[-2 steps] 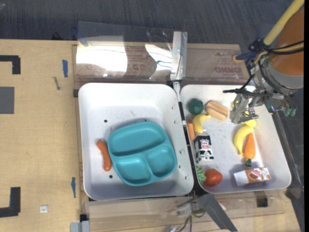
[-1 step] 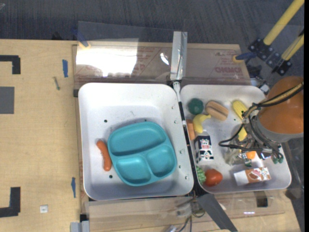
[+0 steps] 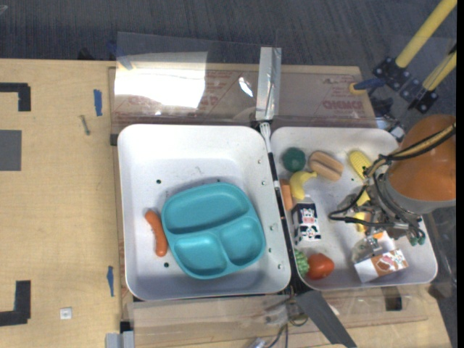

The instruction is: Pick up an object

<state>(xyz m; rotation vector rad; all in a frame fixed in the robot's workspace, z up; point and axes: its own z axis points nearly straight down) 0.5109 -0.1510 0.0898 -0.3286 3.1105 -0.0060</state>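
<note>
Two shallow white bins sit side by side on the tan surface [image 3: 58, 216], with a clear upright panel behind them. The left bin [image 3: 138, 158] holds a teal divided tray [image 3: 212, 228], with one long compartment along its far side and two smaller ones nearer the camera. Just beside the tray's left edge lies an orange sausage-shaped toy [image 3: 156, 232], resting on the bin floor and apart from the wall. The right bin [image 3: 424, 267] is crowded with small play-food pieces: a dark green round object [image 3: 293, 158] near the far left corner, a hot dog in a bun [image 3: 326, 166] just right of it, a yellow piece [image 3: 359, 162] further right, and a yellow banana-like piece [image 3: 301, 181] below the green one. An orange carrot-like stick [image 3: 287, 194] lies along the left wall, a small black-and-white carton [image 3: 307, 222] sits beside it toward the middle, and a red tomato with a green leafy end [image 3: 316, 265] rests in the near left corner. A white and orange box [image 3: 382, 262] lies near the front right. The grey arm with its orange band [image 3: 428, 169] reaches over the right side of this bin, and the tool [image 3: 373, 232] hangs just above the white and orange box; whether it is open or closed cannot be told, since cables and the wrist body hide it.
</note>
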